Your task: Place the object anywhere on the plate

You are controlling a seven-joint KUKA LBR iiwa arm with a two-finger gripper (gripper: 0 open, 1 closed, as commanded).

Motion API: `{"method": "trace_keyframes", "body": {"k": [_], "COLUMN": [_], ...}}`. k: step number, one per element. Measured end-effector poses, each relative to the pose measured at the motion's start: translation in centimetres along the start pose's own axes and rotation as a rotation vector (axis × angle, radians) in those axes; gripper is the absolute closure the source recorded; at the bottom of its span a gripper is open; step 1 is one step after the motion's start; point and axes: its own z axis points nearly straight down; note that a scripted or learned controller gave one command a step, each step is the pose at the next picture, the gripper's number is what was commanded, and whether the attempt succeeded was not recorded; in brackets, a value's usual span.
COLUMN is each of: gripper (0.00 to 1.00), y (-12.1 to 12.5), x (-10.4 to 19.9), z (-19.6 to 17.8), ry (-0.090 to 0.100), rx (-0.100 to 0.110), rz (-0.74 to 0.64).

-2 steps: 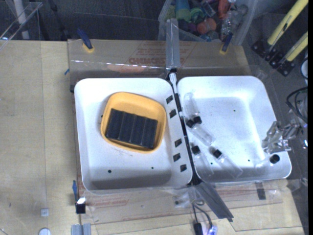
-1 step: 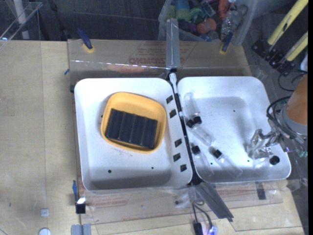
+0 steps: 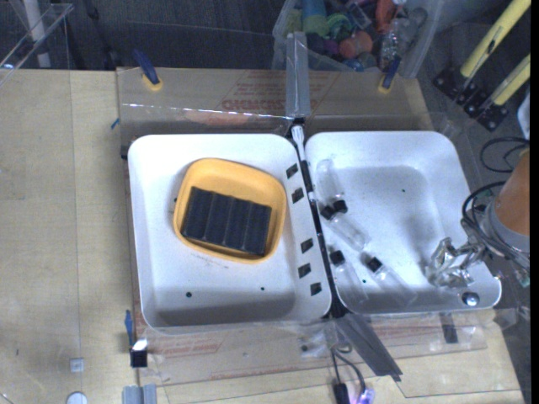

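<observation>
My hand (image 3: 452,262) sits low over the right bin (image 3: 396,162), near that bin's front right corner, with my arm (image 3: 515,213) coming in from the right edge. Its metal fingers (image 3: 440,255) show as a bright, tangled shape, and I cannot tell how far apart they stand; nothing is seen held between them. The object, a black ridged rectangular block (image 3: 227,220), lies flat on the yellow plate (image 3: 202,175), filling most of the plate's middle and resting slightly askew to its rim. The plate sits in the left bin (image 3: 152,234), about central and nearer the back wall than the front. In the right bin, a clear transparent item with small black parts (image 3: 339,217) lies along the left wall, just beside the divider between the two bins, well apart from my hand. The two bins stand touching side by side on the surface (image 3: 59,225). A clear box of coloured objects (image 3: 354,15) stands behind the bins, at the surface's back edge.
</observation>
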Motion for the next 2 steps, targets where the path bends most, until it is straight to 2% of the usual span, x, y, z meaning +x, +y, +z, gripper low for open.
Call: {"method": "trace_keyframes", "body": {"k": [1,2], "gripper": [1.0,1.0], "y": [0.09,0.2], "x": [-0.28,-0.28], "z": [-0.17,0.06], "ry": [0.006,0.0], "rx": [-0.005,-0.005], "rz": [-0.12,-0.303]}}
